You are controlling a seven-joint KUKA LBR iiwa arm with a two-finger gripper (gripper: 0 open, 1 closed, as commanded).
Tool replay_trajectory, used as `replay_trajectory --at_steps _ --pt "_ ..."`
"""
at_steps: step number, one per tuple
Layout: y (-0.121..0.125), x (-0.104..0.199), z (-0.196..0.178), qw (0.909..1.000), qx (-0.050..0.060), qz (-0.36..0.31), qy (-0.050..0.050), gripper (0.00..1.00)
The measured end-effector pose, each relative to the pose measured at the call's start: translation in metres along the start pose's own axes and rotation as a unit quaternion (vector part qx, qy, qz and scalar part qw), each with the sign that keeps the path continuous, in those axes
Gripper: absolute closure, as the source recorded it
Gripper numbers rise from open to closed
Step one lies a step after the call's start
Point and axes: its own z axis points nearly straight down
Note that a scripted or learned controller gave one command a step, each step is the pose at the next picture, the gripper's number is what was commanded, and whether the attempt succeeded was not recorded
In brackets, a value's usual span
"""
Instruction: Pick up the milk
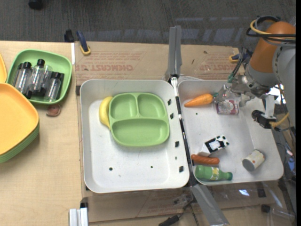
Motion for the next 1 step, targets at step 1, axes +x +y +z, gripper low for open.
replay_trajectory --at_steps 1 --pt "0.0002 0.0004 -0.0092 1.0000 0.000 -0.002 -0.001 1.00"
